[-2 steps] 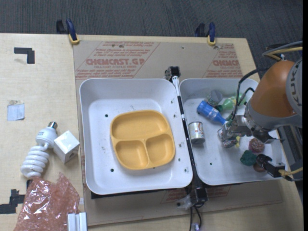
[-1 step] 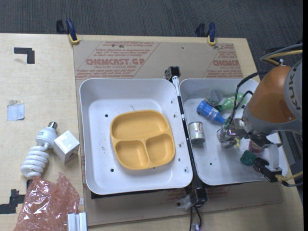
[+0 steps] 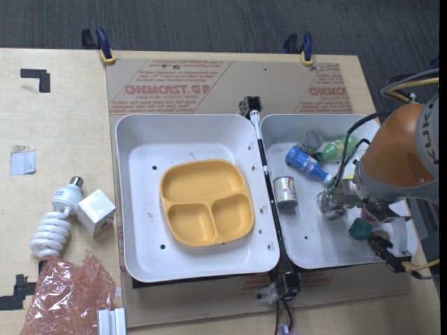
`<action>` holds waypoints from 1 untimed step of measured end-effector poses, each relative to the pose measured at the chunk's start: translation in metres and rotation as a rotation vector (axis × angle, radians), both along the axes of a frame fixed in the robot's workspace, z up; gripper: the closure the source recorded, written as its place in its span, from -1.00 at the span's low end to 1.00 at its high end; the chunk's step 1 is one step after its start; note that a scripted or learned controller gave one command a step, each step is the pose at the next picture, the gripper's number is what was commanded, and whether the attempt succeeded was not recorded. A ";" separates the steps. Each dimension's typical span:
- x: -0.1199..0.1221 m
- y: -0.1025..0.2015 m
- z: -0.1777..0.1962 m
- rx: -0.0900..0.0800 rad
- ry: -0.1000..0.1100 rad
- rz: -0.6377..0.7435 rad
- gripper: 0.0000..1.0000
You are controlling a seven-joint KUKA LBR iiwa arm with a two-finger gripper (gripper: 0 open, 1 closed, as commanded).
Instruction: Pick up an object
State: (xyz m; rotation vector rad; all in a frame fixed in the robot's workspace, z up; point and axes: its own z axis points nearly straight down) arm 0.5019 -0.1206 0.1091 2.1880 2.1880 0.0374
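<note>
The right bin (image 3: 307, 246) holds a blue bottle (image 3: 305, 162) lying on its side, a small silver can (image 3: 284, 191), a grey cap (image 3: 312, 139) and a green-and-clear item (image 3: 337, 149) near the back. A teal object (image 3: 360, 229) lies close to the bin's right side. My gripper (image 3: 333, 205) is down in this bin, right of the can and just below the blue bottle's end, with the teal object to its lower right. The orange band and wrist (image 3: 398, 155) hang over the bin's right part and hide what lies under them.
A yellow divided plate (image 3: 207, 202) lies in the left bin (image 3: 140, 159). On the bench to the left are a spiral light bulb (image 3: 56, 222), a white cube (image 3: 96, 211) and a crumpled pink bag (image 3: 66, 299). Blue clamps (image 3: 103, 45) hold the board's far edge.
</note>
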 end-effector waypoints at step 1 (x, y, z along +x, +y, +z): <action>-0.023 0.027 -0.016 0.016 0.047 0.000 -1.00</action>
